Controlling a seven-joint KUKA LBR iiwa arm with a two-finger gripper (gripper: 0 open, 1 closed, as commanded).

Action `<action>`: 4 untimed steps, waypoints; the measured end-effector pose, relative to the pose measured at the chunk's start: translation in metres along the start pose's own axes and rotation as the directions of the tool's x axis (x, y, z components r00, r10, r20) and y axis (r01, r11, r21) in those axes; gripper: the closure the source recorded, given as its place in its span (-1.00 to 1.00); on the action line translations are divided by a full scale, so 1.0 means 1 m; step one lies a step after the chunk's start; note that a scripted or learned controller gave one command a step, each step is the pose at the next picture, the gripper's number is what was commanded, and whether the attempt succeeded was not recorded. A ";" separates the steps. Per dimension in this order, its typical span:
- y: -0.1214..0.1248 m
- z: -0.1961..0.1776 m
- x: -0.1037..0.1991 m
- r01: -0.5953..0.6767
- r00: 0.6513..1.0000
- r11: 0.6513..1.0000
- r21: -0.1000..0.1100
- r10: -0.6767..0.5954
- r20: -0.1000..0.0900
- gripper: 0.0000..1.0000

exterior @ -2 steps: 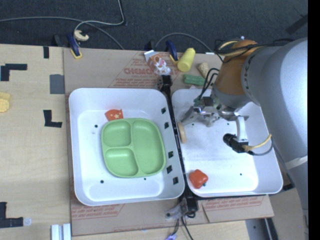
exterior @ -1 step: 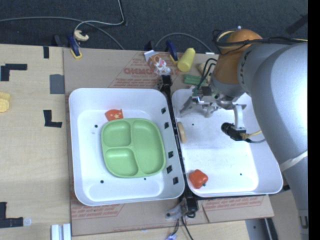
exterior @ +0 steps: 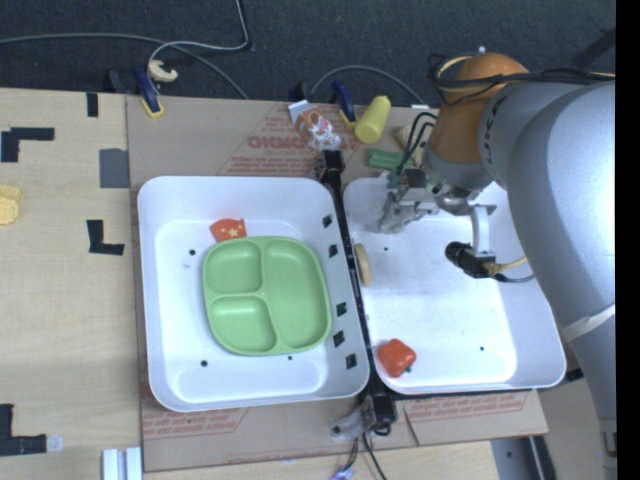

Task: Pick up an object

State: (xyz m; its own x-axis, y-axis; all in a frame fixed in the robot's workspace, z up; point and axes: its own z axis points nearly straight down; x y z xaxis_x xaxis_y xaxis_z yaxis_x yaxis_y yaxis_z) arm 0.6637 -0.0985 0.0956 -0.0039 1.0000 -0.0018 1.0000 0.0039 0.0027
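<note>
Camera view, looking down at a slant on my bench: two shallow white bins sit side by side on a brown cardboard sheet. From where I sit, the left bin [exterior: 165,298] carries a green divided plate [exterior: 266,295] with three compartments, lying flat near the bin's middle. Just beyond the plate's far left corner I see a small orange piece [exterior: 228,229] resting on the bin floor, close to the plate but apart from it.

The right bin [exterior: 520,338] has the arm [exterior: 560,198] over it, reaching in from the right, its orange band [exterior: 470,118] showing above the wrist. The gripper [exterior: 400,208] hangs over the far left part of this bin, close to the floor. I cannot tell how its fingers stand; the metal parts there blur together, and I see nothing held between them.

A red-orange object [exterior: 396,357] lies at the near left corner of the right bin, well apart from the gripper. A small tan piece [exterior: 362,265] rests against the left wall of that bin, between the gripper and the red-orange object.

Beyond the bins, on the cardboard, I make out a yellow cylinder [exterior: 372,119] lying tilted, and a small printed packet [exterior: 315,125] beside it to the left.
</note>
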 end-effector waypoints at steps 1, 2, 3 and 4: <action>0.000 0.000 0.000 0.000 1.000 1.000 0.001 0.000 0.000 -1.00; -0.025 0.010 -0.004 -0.003 1.000 1.000 0.000 0.003 -0.001 -1.00; 0.005 0.010 -0.002 -0.002 1.000 1.000 0.000 0.002 -0.001 -1.00; 0.006 0.000 -0.002 -0.001 1.000 1.000 0.000 0.001 0.000 1.00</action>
State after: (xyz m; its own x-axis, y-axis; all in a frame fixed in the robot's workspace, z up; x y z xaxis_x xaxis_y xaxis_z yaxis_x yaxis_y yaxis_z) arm 0.6693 -0.1001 0.0956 -0.0034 1.0000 -0.0018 1.0000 0.0034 0.0028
